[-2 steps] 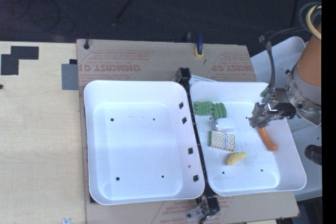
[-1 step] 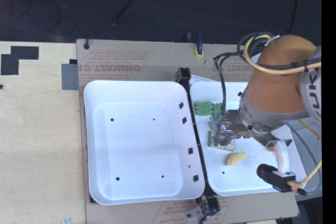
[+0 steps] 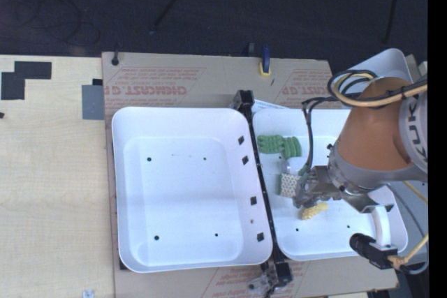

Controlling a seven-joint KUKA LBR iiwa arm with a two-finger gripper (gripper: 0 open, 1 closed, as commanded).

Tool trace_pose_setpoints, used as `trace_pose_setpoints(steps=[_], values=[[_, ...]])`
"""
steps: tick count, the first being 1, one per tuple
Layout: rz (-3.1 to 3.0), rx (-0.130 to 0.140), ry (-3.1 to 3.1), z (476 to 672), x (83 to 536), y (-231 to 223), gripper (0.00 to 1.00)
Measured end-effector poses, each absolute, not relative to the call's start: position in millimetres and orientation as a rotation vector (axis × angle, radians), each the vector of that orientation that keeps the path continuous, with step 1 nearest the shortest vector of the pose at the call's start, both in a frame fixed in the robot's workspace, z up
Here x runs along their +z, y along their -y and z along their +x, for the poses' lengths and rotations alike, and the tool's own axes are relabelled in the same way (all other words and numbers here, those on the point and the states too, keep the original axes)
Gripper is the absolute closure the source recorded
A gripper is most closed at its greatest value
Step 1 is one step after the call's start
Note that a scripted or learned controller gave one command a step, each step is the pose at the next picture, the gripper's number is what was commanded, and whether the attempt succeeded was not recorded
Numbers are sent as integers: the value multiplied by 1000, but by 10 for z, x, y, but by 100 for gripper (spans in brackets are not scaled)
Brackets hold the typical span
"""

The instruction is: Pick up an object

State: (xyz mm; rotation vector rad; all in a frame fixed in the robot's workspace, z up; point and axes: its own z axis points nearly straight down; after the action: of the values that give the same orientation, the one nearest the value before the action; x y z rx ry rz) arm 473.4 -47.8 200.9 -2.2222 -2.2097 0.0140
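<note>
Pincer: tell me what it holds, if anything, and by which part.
Cannot be told. The pincer sits low in the right bin, among a speckled block and a yellow piece, its tips hidden.

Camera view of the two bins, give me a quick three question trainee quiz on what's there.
1. True or false: the green object lies in the left bin.
2. Which bin is the gripper over? A left, B right.
3. What colour is the small object just below the gripper?

Key: 1 false, it lies in the right bin; 2 B; 3 yellow.
</note>
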Motion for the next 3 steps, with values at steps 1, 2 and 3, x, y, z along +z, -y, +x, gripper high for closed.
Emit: trace_pose_setpoints(steps=[1,2,3], values=[[-2221,7,2214,4750,2145,461,100],[-2220,-7,2230,5491,2709,201,100],[-2216,-3,2229,5899,2947,-497,100]])
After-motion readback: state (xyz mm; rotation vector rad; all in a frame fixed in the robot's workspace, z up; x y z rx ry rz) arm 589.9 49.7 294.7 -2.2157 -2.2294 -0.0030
